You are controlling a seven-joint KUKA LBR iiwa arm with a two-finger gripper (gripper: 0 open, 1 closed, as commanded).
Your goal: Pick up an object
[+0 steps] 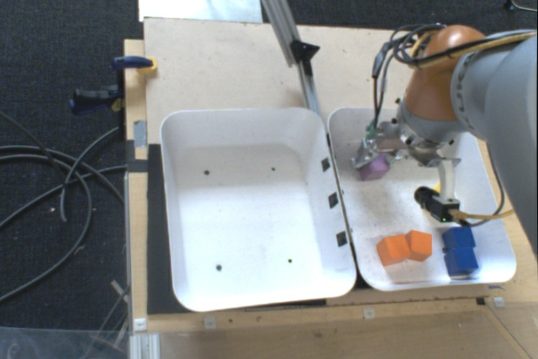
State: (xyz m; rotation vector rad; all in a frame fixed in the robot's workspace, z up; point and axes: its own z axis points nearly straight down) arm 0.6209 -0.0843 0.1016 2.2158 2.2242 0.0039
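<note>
The arm (483,84) reaches in from the right and bends down over the right bin (496,265), its orange wrist band above the tool. The pincer (372,154) sits low in the far left part of that bin, right at a small purple object (375,167). The metal tips seem to sit against the object's upper side, but the view is too coarse to tell how far apart they stand or whether the object is truly between them, so I cannot say it is held.

The purple object lies on the bin floor near the wall shared with the left bin (244,210). It looks small, rounded and probably light; its surface may be smooth plastic or soft rubber, and I cannot tell which. A rounded piece like this is likely to roll or squirt out sideways if pinched off-centre, so the best hold is across its middle, with the tips low on either side.

Nearer the front of the same bin lie two orange blocks (404,247), touching each other, and a blue block (460,250) just beside them. These look stiff and flat-sided, likely easier to pinch across parallel faces. They are well apart from the pincer.
</note>
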